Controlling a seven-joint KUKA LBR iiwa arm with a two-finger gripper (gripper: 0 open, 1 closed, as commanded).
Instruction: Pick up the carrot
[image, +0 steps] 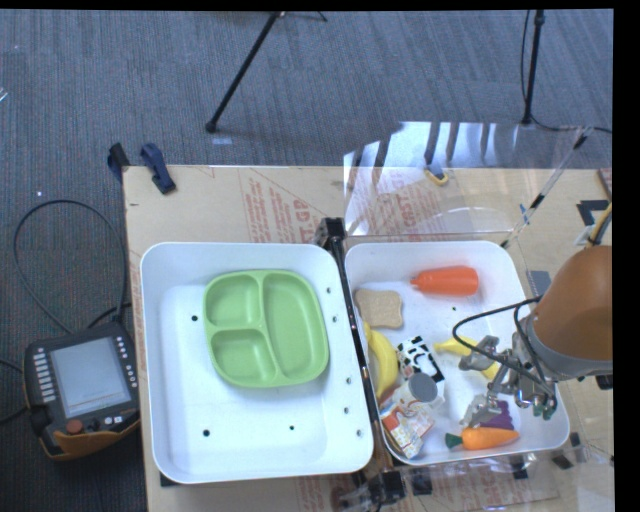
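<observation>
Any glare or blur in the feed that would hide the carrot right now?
Camera view: bright reflections streak the clear panel behind the right bin, none over the carrot, which is evenly lit and fairly sharp; the clutter near the gripper looks soft and hard to read.

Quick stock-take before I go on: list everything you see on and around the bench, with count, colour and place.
Bins: 2, white, side by side on the bench.
Divided plate: 1, green, in the left bin.
Large carrot: 1, orange, right bin, far end.
Small carrot: 1, orange with green top, right bin, near corner.
Bread slice: 1, tan, right bin.
Banana: 1, yellow, right bin, left wall.
Control pendant: 1, grey, floor at left.
Gripper: 1, grey, above the small carrot.
</observation>
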